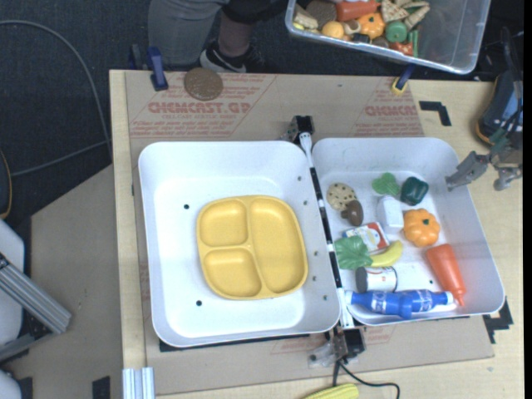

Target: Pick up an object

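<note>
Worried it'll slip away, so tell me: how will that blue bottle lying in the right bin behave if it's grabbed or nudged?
The blue bottle lies on its side, so it may roll. It looks smooth, perhaps slippery. The bin wall beside it could crowd a grasp.

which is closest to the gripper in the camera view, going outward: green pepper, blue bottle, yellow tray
From the gripper at the right bin's upper right edge:
1. green pepper, right bin's upper part
2. blue bottle, right bin's near edge
3. yellow tray, left bin's middle
</note>
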Tool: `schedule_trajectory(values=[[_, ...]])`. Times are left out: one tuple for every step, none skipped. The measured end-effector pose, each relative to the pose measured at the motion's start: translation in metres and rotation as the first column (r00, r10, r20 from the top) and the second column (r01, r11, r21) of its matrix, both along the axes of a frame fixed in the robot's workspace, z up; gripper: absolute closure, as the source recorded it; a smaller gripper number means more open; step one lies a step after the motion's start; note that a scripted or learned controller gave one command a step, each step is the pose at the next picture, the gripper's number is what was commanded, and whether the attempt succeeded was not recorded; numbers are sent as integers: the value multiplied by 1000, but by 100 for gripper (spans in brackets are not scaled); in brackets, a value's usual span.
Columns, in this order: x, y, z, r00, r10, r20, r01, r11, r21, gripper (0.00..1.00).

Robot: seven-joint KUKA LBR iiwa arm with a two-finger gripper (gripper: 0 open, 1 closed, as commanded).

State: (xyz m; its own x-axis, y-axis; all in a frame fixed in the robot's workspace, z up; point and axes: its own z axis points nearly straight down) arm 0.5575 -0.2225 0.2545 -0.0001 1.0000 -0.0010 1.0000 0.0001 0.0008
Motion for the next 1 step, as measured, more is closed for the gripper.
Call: schedule_trajectory(values=[[74, 52, -104, 1000, 2, -4, -2, 1000, 3, 0]])
